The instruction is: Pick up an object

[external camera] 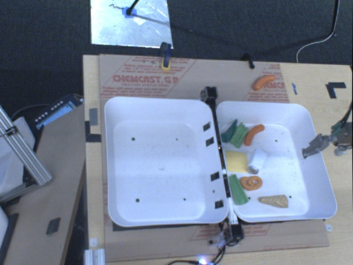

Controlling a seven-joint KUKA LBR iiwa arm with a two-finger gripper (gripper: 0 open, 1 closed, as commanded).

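The right white bin [309, 126] holds several small items. Among them are green pieces [234, 132], an orange sausage shape [254, 134], a yellow square [237, 160] and a white cylinder [257, 160]. An orange round slice [251, 183], a green strip [238, 190] and a tan wedge [274, 201] lie nearer the front. My gripper [313, 148] hangs over the right rim of this bin, right of all the items and touching none of them. Nothing is seen held in it.
The left white bin [160, 159] sits beside the right one, joined by a black-clipped divider [218, 148]. Another orange sausage shape [263, 82] lies on the cardboard behind the right bin. A yellow-and-blue clamp [165, 57] stands at the back edge.
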